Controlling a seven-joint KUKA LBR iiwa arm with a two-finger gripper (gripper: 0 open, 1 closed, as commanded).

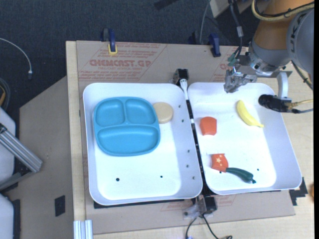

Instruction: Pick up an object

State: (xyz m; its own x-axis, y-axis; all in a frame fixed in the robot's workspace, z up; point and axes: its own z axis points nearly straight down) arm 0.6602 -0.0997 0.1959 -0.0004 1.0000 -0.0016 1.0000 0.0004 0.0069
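My gripper [232,86] hangs over the far edge of the right bin [279,148], above its back left part, with nothing between its fingers. Below it in that bin lie an orange-red block [209,125], a yellow banana [247,114], a small red piece with a yellow mark [219,161], and a dark green pepper-like thing [241,173] beside it. The banana sits to the right of and nearer than the gripper. The orange-red block is nearer and slightly to the left.
The left bin [144,183] holds a blue divided plate [127,125] and a round beige disc [163,112] touching the plate's right side. Blue clamps [112,39] sit at the back of the board. Bare white floor fills the front of both bins.
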